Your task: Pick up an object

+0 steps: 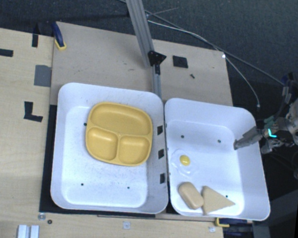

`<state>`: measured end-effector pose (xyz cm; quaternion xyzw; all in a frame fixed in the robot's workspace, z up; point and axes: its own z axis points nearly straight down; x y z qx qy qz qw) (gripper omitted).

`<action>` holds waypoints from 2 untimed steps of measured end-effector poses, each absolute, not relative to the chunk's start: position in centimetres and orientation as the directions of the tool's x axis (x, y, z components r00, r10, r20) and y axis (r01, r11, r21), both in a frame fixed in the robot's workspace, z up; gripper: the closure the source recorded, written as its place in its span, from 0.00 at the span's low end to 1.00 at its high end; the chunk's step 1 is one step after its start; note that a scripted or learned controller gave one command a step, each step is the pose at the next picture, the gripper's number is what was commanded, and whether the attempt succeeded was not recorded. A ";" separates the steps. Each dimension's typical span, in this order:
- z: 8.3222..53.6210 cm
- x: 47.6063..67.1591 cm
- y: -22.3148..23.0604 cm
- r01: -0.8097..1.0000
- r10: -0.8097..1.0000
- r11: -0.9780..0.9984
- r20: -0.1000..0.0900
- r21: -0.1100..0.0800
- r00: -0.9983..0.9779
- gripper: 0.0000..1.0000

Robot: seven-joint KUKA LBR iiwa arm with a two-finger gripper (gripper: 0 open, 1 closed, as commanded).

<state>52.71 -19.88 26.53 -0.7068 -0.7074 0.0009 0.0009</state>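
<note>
White plastic bins sit side by side on the bench: the left bin [65, 186] carries a yellow divided plate [119, 133], and the right bin [250, 171] holds a small yellow ball [185, 160] near its middle, with a tan roll [190, 195] and a pale wedge [216, 200] touching each other at its near edge. The gripper [250, 138] hangs over the right bin's right rim, carrying nothing, so the step looks like the approach. Next it probably needs to travel left and down over one chosen piece. Whether its grip is apart or together cannot be told, since the tip is dark and blurred, and the arm is cut off at the right.
</note>
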 end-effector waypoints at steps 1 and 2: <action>26.6 52.7 -19.9 1.000 1.000 0.001 0.000 -0.002 -0.001 0.00; 20.1 52.5 -19.7 1.000 1.000 0.000 0.001 -0.007 0.000 0.00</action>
